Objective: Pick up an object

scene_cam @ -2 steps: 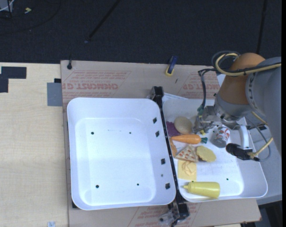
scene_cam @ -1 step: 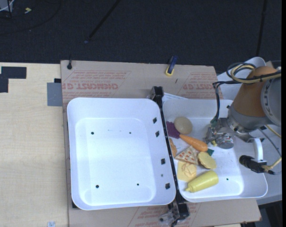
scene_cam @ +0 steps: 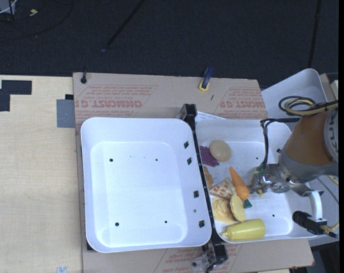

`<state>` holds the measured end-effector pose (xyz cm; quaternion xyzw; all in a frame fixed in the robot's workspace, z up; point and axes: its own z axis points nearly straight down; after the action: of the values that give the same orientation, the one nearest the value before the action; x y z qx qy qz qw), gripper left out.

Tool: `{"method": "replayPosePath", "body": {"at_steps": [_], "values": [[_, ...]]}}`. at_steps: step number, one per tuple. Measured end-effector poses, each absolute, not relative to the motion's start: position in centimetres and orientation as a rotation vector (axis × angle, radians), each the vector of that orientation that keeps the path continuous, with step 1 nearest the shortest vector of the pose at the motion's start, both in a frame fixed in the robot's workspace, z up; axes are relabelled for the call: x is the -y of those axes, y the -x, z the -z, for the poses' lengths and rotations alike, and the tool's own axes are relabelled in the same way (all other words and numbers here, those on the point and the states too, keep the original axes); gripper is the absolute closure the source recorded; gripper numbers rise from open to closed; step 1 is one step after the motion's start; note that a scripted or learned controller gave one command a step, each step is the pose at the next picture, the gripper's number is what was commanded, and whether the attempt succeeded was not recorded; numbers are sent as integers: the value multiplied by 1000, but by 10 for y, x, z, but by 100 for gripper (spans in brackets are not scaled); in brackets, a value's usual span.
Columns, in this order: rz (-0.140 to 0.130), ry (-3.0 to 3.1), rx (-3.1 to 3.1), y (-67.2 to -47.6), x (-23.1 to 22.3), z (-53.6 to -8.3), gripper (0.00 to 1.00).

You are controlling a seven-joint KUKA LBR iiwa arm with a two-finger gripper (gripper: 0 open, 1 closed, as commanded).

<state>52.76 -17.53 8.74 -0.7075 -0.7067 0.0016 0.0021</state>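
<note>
The right bin [scene_cam: 274,135] holds several toy foods. An orange carrot [scene_cam: 238,183] lies near its middle, with a beige round piece [scene_cam: 220,150] and a purple piece [scene_cam: 208,156] toward the back left. A waffle-like cracker [scene_cam: 221,189], a pale yellow piece [scene_cam: 224,210] and a yellow bottle-shaped piece [scene_cam: 244,230] lie toward the front. My gripper [scene_cam: 259,185] hangs low over the bin's right half, just right of the carrot's lower end. The wrist hides the fingertips. I see nothing between them.
The left bin [scene_cam: 95,152] sits beside the right one, with a black divider clamp [scene_cam: 198,175] between them. Both rest on a cardboard sheet [scene_cam: 138,98]. A yellow and blue clamp [scene_cam: 205,81] stands at the back edge. Black cables [scene_cam: 297,103] loop by the arm.
</note>
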Motion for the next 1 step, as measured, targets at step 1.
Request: {"method": "replayPosePath", "body": {"at_steps": [1], "values": [[1, 2216, 2226, -567, 120, -98, 100]]}}
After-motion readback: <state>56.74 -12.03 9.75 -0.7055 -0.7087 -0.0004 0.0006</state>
